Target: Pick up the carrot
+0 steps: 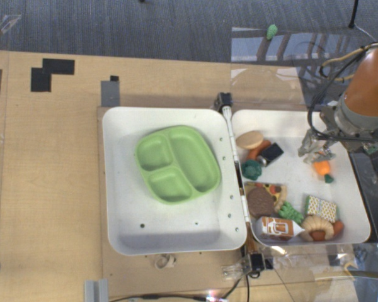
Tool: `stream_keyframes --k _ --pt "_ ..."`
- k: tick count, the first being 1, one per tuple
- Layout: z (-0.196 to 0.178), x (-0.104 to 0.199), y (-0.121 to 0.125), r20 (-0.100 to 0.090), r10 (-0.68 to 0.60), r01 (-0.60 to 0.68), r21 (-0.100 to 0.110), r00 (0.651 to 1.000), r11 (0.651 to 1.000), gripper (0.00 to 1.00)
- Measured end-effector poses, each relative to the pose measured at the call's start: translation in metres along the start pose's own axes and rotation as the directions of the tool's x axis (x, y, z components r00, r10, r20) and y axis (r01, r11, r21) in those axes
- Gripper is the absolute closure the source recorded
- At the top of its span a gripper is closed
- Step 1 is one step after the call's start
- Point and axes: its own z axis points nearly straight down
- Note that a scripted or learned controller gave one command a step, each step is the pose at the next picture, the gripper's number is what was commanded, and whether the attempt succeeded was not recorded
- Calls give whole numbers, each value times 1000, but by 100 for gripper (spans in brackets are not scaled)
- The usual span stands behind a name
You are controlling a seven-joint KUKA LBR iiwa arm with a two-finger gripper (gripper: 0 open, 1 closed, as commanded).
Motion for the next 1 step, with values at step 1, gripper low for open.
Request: stream_keyframes --k 1 --pt "0 0 0 0 0 0 -1 1000 1000 0"
